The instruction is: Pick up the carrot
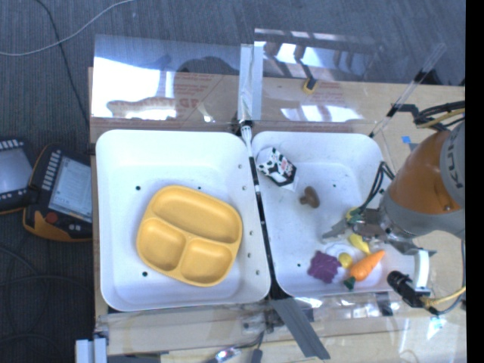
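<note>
camera view looks down on the table (423, 97), and we take the right bin (333, 146) as our landmark. the left bin (121, 157) sits just beside it, the two touching along a shared edge, and it holds a yellow divided tray (189, 234) lying flat near its middle. the arm (431, 184), grey with an orange band, reaches over the right bin's right wall, and its jaws (355, 225) hang low over the bin's lower right part; we cannot tell whether they stand apart or together, as the wrist hides them. on the floor, well to the left of the landmark, past the left bin, lies a handheld controller (60, 195). inside the right bin, a black and white toy (276, 166) rests near the upper left corner. a purple object (324, 266) lies near the lower wall. the carrot (364, 267), orange with a green end, lies just right of the purple object, near the lower right corner and just below the jaws, not between them. a yellow piece (357, 243) sits just above the carrot. a small brown object (308, 197) rests near the bin's centre.
</note>
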Controlling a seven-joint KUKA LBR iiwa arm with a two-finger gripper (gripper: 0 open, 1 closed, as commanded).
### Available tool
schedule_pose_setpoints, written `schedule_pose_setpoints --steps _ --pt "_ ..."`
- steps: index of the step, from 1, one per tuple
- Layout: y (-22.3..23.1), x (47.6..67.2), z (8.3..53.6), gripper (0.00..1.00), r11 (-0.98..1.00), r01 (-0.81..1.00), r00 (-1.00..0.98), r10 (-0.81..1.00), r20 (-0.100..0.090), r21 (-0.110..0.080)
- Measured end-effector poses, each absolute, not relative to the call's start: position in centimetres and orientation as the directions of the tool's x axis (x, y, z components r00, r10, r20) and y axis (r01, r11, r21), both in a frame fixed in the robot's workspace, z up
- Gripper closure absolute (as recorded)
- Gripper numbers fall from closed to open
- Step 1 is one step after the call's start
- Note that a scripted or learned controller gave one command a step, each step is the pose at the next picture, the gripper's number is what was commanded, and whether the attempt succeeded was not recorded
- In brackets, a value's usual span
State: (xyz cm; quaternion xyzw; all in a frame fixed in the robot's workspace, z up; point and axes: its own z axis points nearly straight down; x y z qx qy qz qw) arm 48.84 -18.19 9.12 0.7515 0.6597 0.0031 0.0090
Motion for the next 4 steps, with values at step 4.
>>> schedule_pose_setpoints --steps 4 --pt "-19.5 48.9 9.0 0.00 0.028 1.000 -0.028 1.000 0.005 0.009"
